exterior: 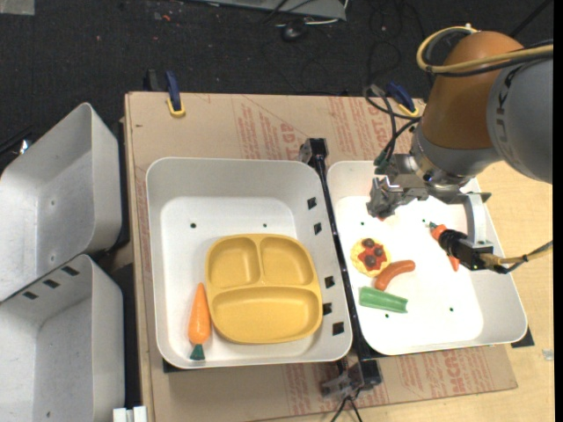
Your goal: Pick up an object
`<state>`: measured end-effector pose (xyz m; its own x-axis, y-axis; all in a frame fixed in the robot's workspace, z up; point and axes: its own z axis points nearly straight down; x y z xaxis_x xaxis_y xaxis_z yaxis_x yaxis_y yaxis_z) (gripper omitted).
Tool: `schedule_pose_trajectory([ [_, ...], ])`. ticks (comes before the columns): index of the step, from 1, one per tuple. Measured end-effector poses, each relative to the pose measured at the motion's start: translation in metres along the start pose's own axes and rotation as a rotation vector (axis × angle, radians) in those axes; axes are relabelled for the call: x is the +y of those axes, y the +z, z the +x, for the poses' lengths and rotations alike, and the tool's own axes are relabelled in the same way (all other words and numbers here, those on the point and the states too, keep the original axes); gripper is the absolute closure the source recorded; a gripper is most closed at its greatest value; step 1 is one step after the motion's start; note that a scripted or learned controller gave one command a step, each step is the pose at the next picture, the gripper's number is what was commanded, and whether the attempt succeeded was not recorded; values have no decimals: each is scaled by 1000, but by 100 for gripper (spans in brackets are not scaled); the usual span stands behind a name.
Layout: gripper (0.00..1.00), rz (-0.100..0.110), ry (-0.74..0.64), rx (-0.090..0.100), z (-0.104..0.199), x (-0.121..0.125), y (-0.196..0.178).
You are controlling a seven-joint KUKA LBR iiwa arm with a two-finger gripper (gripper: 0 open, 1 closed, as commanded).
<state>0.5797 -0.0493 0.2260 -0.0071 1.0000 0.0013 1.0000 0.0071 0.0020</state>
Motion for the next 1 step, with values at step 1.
schedule_pose_trajectory([
  [1,100,1,-1,1,60,2,-10],
])
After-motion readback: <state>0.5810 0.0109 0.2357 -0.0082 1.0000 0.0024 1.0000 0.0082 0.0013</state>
